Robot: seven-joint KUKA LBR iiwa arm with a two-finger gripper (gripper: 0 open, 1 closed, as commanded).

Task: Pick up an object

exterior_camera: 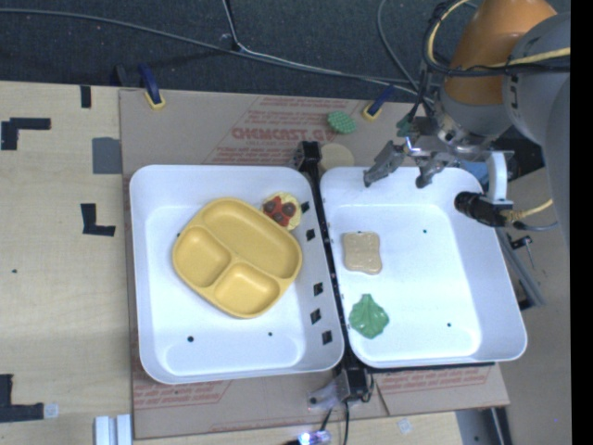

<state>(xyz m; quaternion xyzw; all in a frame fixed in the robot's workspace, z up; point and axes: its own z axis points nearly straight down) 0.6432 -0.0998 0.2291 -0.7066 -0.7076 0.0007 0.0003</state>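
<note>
White plastic is forming two bins: the left bin [157, 341] is holding one yellow divided plate [237, 256] and one small red-and-yellow item [283, 209], too blurred to identify. The right bin [482, 336] is holding one tan slice [361, 252] and one green leafy piece [368, 316]. The gripper [401, 169] is hovering spread and empty over the right bin's far edge, the slice lying nearer the camera, apart.

Open floor right of toast [361, 252]

Pale wood bench [56, 276] w/ cardboard sheet [250, 128], dark carpet [185, 7] behind.
</note>
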